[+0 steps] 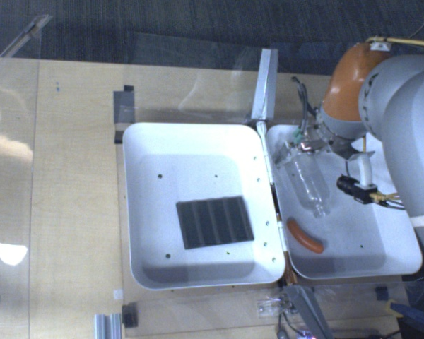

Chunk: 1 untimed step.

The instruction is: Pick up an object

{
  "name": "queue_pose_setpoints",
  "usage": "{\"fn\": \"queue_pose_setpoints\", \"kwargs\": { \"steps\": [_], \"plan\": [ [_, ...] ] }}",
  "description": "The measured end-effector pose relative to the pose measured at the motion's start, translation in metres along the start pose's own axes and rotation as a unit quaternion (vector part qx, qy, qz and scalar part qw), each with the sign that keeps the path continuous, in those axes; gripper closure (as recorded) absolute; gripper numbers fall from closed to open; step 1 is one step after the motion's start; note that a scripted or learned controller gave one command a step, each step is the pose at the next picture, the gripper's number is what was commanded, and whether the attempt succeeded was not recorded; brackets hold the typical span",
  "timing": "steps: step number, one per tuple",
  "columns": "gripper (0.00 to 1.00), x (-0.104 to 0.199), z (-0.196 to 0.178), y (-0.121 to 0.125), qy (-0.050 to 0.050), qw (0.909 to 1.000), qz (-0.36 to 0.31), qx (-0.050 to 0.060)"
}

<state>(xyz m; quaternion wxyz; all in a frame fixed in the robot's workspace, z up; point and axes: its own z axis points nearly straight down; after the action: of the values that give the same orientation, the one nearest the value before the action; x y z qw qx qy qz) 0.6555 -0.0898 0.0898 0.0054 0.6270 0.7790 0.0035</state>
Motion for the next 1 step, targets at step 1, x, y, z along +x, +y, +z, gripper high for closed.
{"fn": "queue_pose_setpoints", "kwargs": {
  "steps": [1],
  "plan": [
    [0.00, 0.0123, -0.0071, -0.0854, 0.001, 0.9999, -0.016, 0.003]
  ]
}}
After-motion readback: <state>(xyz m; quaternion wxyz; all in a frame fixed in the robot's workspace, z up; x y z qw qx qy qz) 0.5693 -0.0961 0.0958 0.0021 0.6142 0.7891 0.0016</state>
